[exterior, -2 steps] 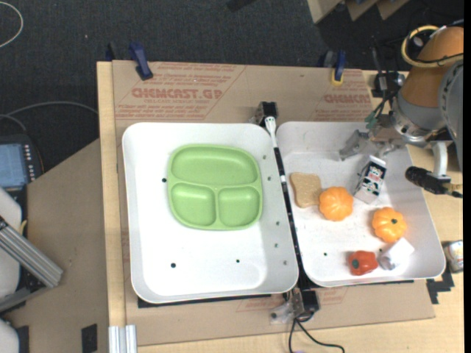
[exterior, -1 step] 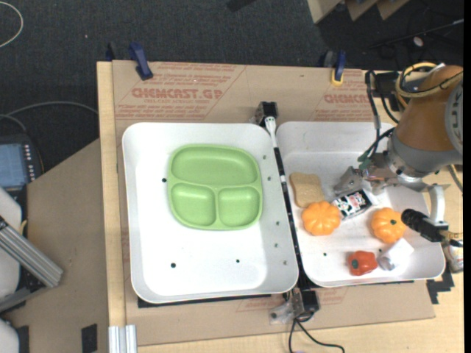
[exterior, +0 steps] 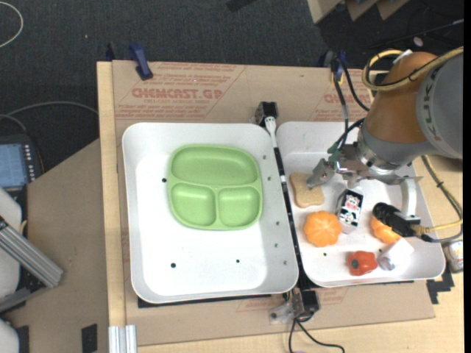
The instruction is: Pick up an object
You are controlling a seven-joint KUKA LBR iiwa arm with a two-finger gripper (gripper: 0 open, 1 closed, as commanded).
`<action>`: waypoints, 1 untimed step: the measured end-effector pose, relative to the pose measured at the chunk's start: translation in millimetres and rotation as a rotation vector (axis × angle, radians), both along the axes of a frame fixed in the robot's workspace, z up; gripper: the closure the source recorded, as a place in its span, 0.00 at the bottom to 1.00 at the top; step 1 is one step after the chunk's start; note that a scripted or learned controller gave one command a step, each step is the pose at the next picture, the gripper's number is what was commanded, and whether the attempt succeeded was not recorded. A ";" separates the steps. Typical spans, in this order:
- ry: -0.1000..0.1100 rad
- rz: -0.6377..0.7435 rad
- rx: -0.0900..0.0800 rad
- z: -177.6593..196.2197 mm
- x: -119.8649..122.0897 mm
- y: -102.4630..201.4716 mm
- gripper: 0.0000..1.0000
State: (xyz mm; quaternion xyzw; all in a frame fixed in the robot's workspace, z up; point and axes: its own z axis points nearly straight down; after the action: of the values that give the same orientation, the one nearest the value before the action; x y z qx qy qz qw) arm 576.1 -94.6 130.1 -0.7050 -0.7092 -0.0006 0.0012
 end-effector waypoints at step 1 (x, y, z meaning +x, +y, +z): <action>-0.038 -0.005 -0.013 -25.1 -26.9 -1.8 0.00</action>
State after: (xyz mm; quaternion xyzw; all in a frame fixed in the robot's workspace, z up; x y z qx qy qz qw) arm 549.2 -96.5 105.0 -0.7066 -0.7073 -0.0092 -0.0169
